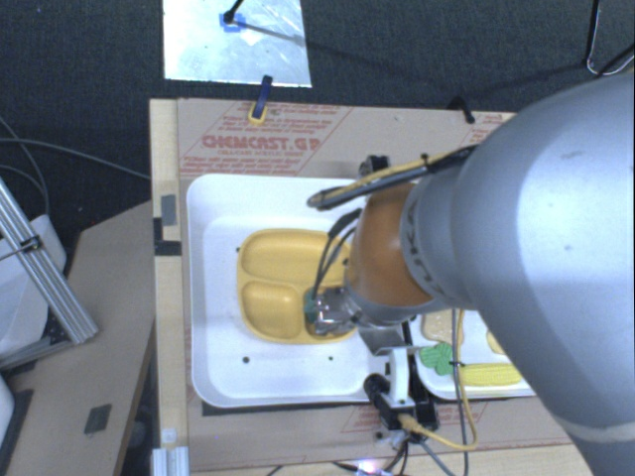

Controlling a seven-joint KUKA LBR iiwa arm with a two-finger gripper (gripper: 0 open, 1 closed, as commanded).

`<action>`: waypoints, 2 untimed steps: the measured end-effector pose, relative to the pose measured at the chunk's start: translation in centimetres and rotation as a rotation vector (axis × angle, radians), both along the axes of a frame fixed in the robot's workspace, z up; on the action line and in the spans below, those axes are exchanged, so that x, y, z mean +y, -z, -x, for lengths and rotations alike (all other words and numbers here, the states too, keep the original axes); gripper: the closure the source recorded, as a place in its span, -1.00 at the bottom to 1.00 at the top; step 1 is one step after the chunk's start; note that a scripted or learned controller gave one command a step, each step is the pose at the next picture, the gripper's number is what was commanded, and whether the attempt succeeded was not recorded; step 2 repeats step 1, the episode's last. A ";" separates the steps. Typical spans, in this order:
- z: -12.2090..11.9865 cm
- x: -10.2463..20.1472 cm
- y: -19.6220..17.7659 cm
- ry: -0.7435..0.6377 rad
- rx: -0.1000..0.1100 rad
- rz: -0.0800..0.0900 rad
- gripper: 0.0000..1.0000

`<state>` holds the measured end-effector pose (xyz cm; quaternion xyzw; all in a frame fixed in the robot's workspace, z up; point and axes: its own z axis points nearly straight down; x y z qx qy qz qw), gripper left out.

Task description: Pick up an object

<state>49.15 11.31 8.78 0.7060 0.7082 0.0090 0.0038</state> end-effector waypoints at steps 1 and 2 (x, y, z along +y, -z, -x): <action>-14.1 -0.8 -10.5 -0.002 -0.006 0.007 1.00; -14.1 -0.8 -10.5 -0.002 -0.006 0.007 1.00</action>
